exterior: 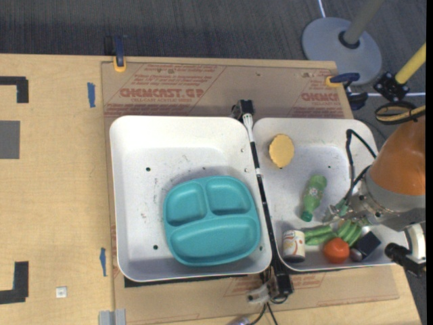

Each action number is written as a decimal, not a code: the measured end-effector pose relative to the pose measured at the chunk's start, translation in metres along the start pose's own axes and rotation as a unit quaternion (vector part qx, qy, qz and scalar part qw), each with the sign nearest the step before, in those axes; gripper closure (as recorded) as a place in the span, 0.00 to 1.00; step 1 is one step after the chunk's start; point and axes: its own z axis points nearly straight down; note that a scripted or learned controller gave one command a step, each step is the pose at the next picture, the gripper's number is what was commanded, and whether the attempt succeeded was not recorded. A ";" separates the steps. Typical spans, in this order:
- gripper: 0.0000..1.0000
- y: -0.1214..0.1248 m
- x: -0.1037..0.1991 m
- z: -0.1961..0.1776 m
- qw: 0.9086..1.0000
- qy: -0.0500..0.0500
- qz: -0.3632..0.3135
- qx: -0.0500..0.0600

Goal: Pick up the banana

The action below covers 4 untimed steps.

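- Banana: not clearly identifiable; a yellow piece lies at the right bin's far end.
- Arm hangs over the near corner clutter; jaws' state can't be told.

The grey KUKA arm with its orange band enters from the right edge of the frame, at the lower right, its wrist angled down and toward the left. The metal two-finger gripper hangs below the wrist at the lower right of the frame, with a black cable looping above it.
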 end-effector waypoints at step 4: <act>1.00 0.008 0.046 0.000 0.991 -0.001 -0.130 0.002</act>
